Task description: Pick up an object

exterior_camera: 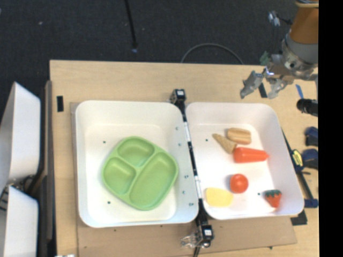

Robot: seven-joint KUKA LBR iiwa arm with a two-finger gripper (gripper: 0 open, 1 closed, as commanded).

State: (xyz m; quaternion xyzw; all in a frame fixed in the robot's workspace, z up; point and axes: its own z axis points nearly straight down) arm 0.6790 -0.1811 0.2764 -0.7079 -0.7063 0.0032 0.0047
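Camera view, looking down at a slant on wooden bench with two shallow white bins side by side.

Left bin: holds green divided plate, three compartments, lying flat near bin centre, slightly toward near edge.

Right bin: holds six small items, all in its middle and near half.
- Tan bread roll, farthest back of the group.
- Pale cone-shaped piece, just left of roll, touching or nearly touching it; cannot tell which.
- Orange carrot, lying on its side just below roll, tip pointing right.
- Red tomato, below carrot, apart from it.
- Yellow lemon-like piece, near bin's near-left corner, just left of and below tomato.
- Strawberry, red with green top, near bin's near-right corner, well apart from lemon piece.

Arm enters at upper right, orange band above grey wrist. Claw hangs over bare bench just beyond far edge of right bin, near its far-right corner. Fingers spread apart, nothing between them. Well apart from every item in right bin; roll is nearest.

Black clips sit at far and near ends of seam between bins. Blue and black pieces lie on bench along right side of right bin; too small to identify. White panels stand at left of bench. Dark floor beyond bench, thin cable arcing across it.
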